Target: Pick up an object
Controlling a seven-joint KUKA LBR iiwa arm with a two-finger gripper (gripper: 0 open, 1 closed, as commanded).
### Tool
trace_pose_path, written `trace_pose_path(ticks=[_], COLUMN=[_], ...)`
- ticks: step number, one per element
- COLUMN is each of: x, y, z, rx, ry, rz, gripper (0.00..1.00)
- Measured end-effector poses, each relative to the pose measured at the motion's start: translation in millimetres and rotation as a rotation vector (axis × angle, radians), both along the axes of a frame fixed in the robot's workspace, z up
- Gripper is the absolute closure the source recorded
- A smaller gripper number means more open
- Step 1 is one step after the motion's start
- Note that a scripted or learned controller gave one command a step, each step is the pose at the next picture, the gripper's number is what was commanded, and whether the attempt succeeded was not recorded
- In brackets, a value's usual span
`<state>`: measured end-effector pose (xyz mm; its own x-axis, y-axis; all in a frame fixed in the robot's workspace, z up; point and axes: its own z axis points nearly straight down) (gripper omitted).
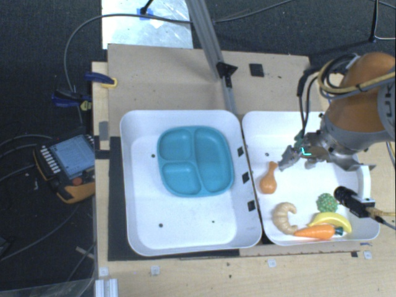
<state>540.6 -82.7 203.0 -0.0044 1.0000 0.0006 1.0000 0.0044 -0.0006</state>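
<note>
Two white bins are seen side by side: the left bin (pixel 139 228) is occupied by a blue divided plate (pixel 195 160); the arm (pixel 359 113) is positioned over the right bin (pixel 260 132). The gripper (pixel 288 160) is poised just above a drumstick (pixel 268 178); open/closed state cannot be told. Croissant (pixel 284 216), banana (pixel 333 222), carrot (pixel 317 231) & broccoli (pixel 327 202) are grouped nr the front edge.

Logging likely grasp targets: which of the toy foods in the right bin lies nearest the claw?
The drumstick, orange-tan, lies just below-left of the claw. The croissant, broccoli, banana and carrot cluster farther off.
</note>
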Motion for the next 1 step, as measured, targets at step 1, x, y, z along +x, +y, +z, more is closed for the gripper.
trace_pose_path(ticks=[1], x=[0.5], y=[-0.1], z=[0.8], rx=[0.000], ry=[-0.002], rz=[0.000], gripper=[0.00])
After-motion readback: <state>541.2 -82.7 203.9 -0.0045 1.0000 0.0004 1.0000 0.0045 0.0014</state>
